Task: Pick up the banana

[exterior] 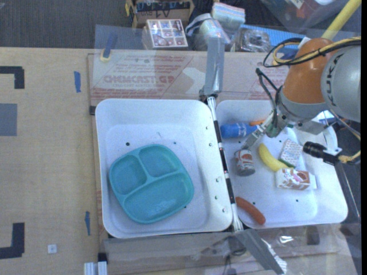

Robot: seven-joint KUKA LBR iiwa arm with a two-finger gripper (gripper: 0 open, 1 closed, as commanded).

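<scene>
The banana [271,158] is lying in the right-hand bin [330,211], just beside and slightly below the fingers [250,142], which are hanging over the gap between it and a small can [244,162]. The fingers are looking parted, with nothing sitting between them, though at this slant the gap is hard to read closely. The banana is showing as a short yellow curve running from its upper end near the fingers down toward a printed snack packet [294,179], with a second, checkered packet [290,151] lying just past it on the side away from the fingers. By my judgement it is going to handle as a light thing with a smooth, rounded skin that may be slipping out of a pinch taken near either tapering end; it may be a toy, which would make it firm rather than soft. The safest hold is looking like the thick middle, with the fingers closing across its width. A blue bottle [237,130] is lying behind the fingers, and a red-orange sausage-shaped thing [251,209] is resting well below them, near the front wall.
</scene>
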